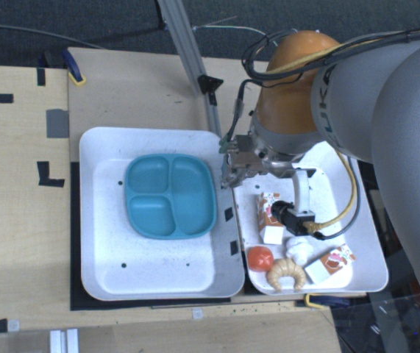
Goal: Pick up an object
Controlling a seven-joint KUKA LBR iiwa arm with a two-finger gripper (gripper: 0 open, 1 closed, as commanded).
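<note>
My gripper (233,169) hangs low over the top left corner of the right bin (368,267), close to the wall shared with the left bin. Several small objects lie in the right bin's front half. A red and white carton (270,213) lies nearest, just below and right of the gripper. A red tomato (260,257) and a tan croissant (286,273) sit at the front. A white rounded piece (299,248) and a red and white packet (332,263) lie beside them. Nothing shows in the gripper.
The left bin (103,271) holds a blue divided plate (171,195). A slanted metal rod (184,35) crosses above the bins' far edge. The arm's orange band (298,79) and grey body cover the right bin's far half. A black and yellow cable (309,223) hangs over the objects.
</note>
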